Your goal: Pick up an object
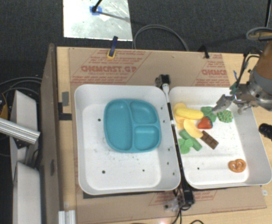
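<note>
Green toy broccoli (225,116) lies at about one o'clock in the right bin (254,164), just under the jaws (232,101), which stand spread wide and hold nothing; a clean pick, I judge, means dropping straight down astride it and closing without nudging the strawberry (205,123) at its eight o'clock. Counted outward: two bananas (188,111), one strawberry, two or three other green pieces (190,143), one brown bar (210,140), one pretzel (237,165), one blue divided plate (131,125) in the left bin (91,171), both bins on one surface (126,69).

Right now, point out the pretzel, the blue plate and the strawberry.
pretzel (237,165), camera view, its middle.
blue plate (119,125), camera view, its large compartment.
strawberry (205,123), camera view, its red body.
</note>
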Controlling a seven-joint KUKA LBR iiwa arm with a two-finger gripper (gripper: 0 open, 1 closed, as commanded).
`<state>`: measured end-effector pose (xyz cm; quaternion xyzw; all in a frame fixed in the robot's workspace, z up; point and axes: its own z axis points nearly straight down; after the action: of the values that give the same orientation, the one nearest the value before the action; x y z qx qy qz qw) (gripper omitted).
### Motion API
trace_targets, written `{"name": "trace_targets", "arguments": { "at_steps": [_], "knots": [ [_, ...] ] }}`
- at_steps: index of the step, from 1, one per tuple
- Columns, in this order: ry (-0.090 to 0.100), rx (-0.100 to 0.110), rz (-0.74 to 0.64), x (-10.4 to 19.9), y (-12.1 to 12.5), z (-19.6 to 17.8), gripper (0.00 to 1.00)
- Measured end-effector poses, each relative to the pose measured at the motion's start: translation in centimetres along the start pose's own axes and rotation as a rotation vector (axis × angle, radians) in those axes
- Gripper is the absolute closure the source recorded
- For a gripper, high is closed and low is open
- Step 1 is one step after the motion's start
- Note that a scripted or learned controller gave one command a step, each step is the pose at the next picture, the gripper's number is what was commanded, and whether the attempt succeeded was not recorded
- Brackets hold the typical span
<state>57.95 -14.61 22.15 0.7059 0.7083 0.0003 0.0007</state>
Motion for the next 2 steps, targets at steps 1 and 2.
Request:
{"name": "trace_targets", "arguments": {
  "at_steps": [1,2],
  "knots": [
    [-0.002,-0.01,0.001,-3.0,3.1,13.9,0.0],
    [0.005,0.04,-0.012,-2.3,8.4,13.8,0.0]
  ]
}}
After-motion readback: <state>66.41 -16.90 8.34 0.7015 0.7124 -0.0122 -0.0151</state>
